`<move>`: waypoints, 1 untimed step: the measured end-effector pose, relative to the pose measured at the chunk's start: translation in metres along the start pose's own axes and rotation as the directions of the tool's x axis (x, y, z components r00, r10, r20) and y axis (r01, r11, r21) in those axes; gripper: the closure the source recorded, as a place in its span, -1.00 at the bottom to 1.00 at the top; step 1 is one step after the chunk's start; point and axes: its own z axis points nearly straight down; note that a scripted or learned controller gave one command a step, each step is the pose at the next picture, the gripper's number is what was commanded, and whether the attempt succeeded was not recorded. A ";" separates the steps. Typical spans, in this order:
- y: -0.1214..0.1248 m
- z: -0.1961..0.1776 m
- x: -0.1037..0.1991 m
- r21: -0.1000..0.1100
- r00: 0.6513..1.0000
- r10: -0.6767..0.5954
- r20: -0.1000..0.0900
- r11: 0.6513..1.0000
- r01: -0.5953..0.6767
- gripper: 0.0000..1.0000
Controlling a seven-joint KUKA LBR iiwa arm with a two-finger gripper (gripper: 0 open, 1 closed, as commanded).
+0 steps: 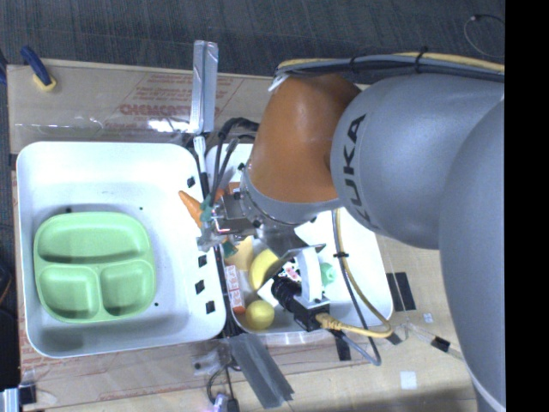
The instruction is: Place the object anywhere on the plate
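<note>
So your grey arm with the orange band is bent down over the right-hand white bin, and its bulk covers most of what's in there. The wrist and gripper sit low at that bin's left side, right by the divider between the two bins. You can't tell from this angle whether the jaws are wide, narrow, or closed on anything, because the wrist and cables block them.

What you can see poking out: a yellow banana-shaped toy, a yellow round lemon-like fruit nearer the front edge, and an orange carrot-shaped piece sticking out over the divider toward the left bin. My guess is one of those is your object, but I can't say which one, and none is visibly between fingers.

The green three-compartment plastic plate sits in the left white bin, well apart from all the clutter, probably so the drop spot stays easy to hit. Nothing's on it yet, so you're at the pick stage.
</note>
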 end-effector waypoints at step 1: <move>0.009 0.017 0.045 0.003 1.000 0.030 0.001 1.000 -0.030 1.00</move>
